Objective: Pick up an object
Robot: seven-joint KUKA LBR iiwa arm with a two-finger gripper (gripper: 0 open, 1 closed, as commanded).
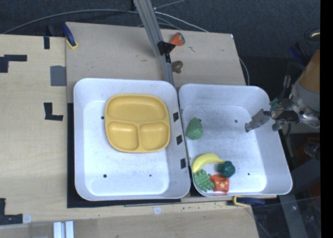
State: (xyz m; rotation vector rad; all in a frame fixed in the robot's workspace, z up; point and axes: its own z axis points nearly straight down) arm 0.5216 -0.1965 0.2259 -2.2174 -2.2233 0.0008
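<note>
A yellow tray (138, 122) lies in the left bin (86, 143). The right bin (260, 177) holds a pear (194, 129), banana (206, 160), and small toys (217, 177) in its near-left corner. The claw (258, 120) hovers over the bin's right edge, grasping nothing; its opening is unclear.

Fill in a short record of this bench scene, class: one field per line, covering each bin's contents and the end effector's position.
left bin: yellow divided plate, upper half
right bin: green pear near left wall; banana, dark green piece, leafy green piece and red piece clustered at front left
end effector: over right bin's right side, apart from all objects
</note>
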